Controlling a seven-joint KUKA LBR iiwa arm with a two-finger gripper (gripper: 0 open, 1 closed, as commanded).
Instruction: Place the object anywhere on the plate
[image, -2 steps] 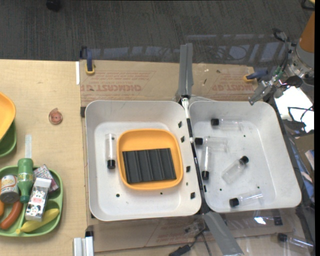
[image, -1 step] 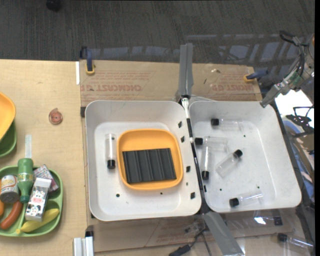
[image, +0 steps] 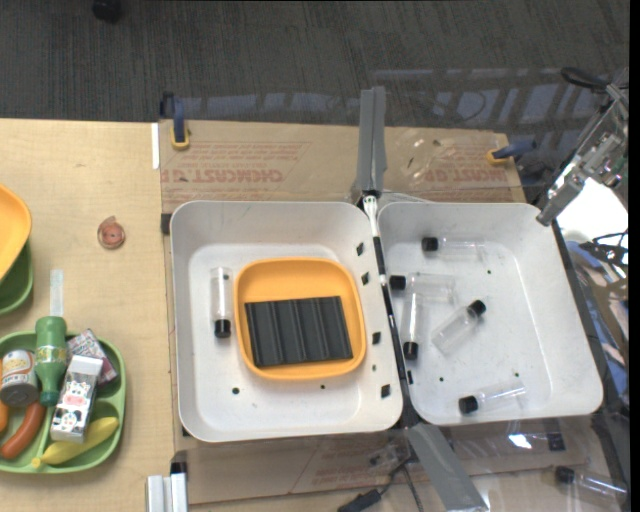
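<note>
1. The gripper (image: 590, 165) hangs at the far right, off the bins; whether it is apart or together cannot be told.
2. Clear vials (image: 460, 322) with black caps lie loose in the right bin (image: 560, 300), awaiting a pick.
3. In the left bin (image: 190, 300) sits the orange plate (image: 298, 275), with one vial (image: 220, 300) just beside it, not on it.

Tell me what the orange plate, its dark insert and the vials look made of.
Orange plate: likely plastic, smooth, uniform colour with a soft sheen. Dark insert: ribbed and matte, maybe rubber or plastic. Vials: clear plastic or glass with black caps; the bin shows through them.
</note>
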